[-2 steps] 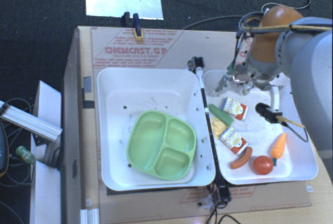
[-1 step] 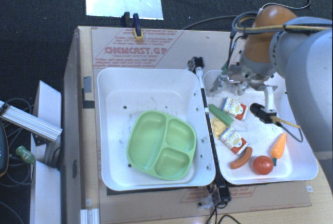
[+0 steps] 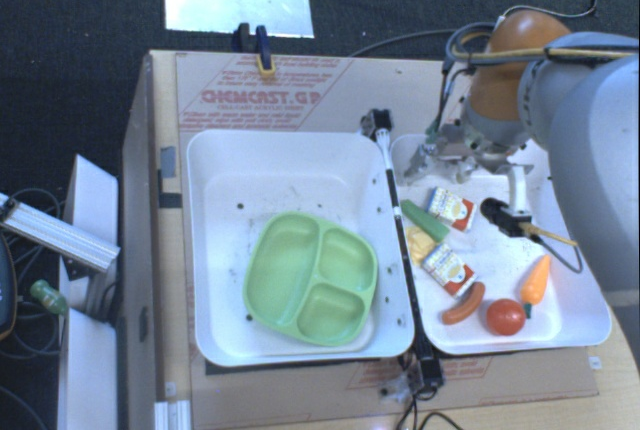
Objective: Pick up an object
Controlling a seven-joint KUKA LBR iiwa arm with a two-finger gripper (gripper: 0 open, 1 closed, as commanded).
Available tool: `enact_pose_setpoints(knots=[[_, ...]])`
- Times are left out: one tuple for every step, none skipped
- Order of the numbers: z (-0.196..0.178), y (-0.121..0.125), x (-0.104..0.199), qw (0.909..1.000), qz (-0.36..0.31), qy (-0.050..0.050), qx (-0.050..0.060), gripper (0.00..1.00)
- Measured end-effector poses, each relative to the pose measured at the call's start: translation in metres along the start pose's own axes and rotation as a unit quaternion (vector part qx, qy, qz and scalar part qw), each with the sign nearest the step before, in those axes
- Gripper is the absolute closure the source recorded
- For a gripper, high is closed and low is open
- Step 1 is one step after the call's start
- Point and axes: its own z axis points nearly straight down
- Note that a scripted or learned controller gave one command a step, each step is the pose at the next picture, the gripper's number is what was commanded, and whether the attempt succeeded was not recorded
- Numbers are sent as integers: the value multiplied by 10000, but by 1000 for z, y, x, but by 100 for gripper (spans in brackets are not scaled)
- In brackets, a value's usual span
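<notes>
Grey end effector low at right bin's far left corner, finger state unclear, nothing visibly held. Nearest pick: small carton just below-right, long axis diagonal. Farther on: second carton, sausage, tomato, carrot.

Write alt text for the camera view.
The arm's tool hangs over the right bin, above toy food: a tomato, carrot and sausage. The left bin holds a green divided plate.
</notes>
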Motion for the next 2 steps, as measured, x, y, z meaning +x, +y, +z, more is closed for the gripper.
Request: enact_pose_setpoints(knots=[[-11, 1, 0, 10000, -9, -2, -14, 100], [-11, 1, 0, 10000, -10, -3, -13, 0]])
